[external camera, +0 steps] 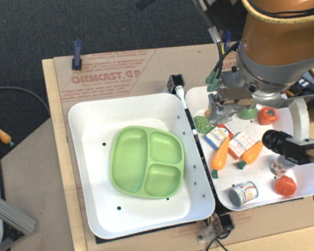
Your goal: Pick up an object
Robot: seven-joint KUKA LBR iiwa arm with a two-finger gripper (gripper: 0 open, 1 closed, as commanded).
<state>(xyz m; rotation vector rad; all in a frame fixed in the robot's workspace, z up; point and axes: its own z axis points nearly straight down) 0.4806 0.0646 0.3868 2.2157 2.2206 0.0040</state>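
1. I have the arm [280, 16] reaching in from the right, its wrist hanging over the back of the right bin [309, 186], because that is where all the loose objects sit.

2. The gripper [219, 110] is low over the bin's rear left corner, near the divider between the two bins. From this slanted overhead view I cannot tell whether it is released or clenched, and I see nothing gripped in it.

3. The candidates for a pick lie scattered in the right bin: a small carton [217, 137] just below the gripper, a carrot [220, 154] slanting beside it, a second carrot [251, 153] touching a red-and-white packet [238, 142], a can [245, 192] on its side near the front, a tomato [267, 115] at the back and a red fruit [285, 185] at the front right.

4. I judge the carton or the green piece [202, 124] by the bin wall to be the likely target, since they are nearest the gripper.

5. The left bin [87, 159] holds a green divided plate [147, 161], lying flat in the middle; it looks like a drop spot, not something to grasp.

6. My worry is crowding: the carton, carrot and packet are close together, so a descent there could nudge neighbours instead of capturing one.
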